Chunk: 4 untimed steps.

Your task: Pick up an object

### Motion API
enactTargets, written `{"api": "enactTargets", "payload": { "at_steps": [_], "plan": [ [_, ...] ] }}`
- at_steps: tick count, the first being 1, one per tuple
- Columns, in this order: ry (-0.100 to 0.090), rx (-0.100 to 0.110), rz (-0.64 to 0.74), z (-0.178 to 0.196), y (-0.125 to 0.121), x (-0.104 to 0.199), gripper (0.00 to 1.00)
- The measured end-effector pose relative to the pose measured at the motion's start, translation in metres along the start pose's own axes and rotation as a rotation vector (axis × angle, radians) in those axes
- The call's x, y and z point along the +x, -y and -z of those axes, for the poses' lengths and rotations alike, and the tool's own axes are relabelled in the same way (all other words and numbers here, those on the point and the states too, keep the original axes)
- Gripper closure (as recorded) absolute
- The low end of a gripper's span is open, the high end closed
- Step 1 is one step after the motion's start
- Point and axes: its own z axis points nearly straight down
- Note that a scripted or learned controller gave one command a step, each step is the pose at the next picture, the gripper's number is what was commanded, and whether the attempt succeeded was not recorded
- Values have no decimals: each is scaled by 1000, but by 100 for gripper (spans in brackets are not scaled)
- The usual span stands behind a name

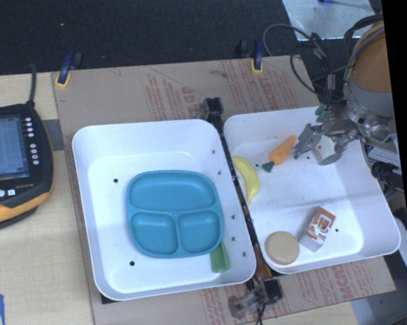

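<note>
Sitting side by side on brown cardboard (179, 87) are two white bins. The left bin (99, 208) holds a blue divided plate (173, 212), with a green block (219, 258) at its lower right edge. The right bin (355, 198) holds a yellow banana (247, 176) along its left wall, an orange carrot (282, 150) at upper centre, a round tan disc (282, 248) and a small red-and-white carton (317, 228) near the bottom; its print is too small to read. The hand (326, 141) hovers at the frame's upper right, just right of the carrot, fingers parted, gripping nothing. A tablet-like pendant (1, 164) lies on the wooden tabletop (35, 289) at left. Dark carpet (134, 19) runs across the top.
</note>
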Motion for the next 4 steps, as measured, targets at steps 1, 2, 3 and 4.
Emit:
{"api": "enactTargets", "payload": {
  "at_steps": [1,2,3,4],
  "plan": [
    [1,0,0,-124,8,-70,0],
    [-13,53,-12,-125,-62,-32,0],
    [-1,0,-3,-112,-62,-70,0],
    [-2,10,-1,-103,-61,-71,100]
  ]
}}
